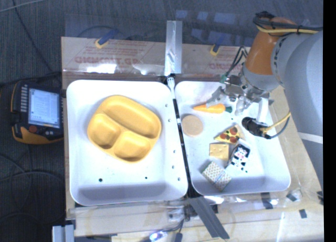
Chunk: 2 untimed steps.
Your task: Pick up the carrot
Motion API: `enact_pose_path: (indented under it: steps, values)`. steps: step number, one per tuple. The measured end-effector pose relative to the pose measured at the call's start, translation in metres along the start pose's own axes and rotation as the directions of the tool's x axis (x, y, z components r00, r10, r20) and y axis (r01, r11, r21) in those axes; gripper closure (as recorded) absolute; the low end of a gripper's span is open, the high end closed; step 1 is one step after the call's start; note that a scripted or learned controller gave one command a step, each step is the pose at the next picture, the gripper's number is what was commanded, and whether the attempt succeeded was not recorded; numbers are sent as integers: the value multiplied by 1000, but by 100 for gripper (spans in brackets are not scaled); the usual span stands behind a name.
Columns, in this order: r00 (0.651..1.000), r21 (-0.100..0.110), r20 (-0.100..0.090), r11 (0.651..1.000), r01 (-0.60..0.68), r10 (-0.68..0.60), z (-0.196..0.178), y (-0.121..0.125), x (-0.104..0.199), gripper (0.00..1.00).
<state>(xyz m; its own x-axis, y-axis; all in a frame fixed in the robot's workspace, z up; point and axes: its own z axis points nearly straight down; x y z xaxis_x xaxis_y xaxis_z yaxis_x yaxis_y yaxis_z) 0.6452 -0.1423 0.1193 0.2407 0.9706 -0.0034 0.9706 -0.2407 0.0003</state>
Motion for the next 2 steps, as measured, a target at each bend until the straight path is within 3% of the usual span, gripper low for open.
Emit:
enact_pose_path:
  steps: [1, 2]
  values:
    - [978, -36, 1, 978, 206, -207, 16, 22, 2, 0]
    - [993, -9, -2, 993, 118, -118, 31, 12, 26, 0]
